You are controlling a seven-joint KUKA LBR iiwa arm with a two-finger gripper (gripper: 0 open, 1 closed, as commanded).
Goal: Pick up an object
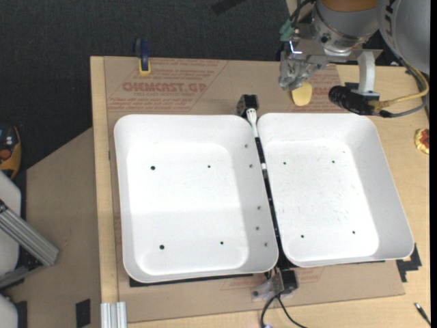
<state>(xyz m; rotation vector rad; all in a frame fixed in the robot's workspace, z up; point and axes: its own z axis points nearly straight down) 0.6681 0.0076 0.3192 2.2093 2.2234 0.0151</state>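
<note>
Nearest me, the left bin and right bin sit side by side on the counter. Beyond the right bin's far rim, a small yellow object hangs at the tip of the hand, apparently gripped, though I can't see the grip clearly. I'd keep that hold steady and lift slowly, without jerks.

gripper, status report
Gripper up past right bin's far rim. Small yellow object at its tips, grasp unconfirmed. Nothing in the way.
</note>
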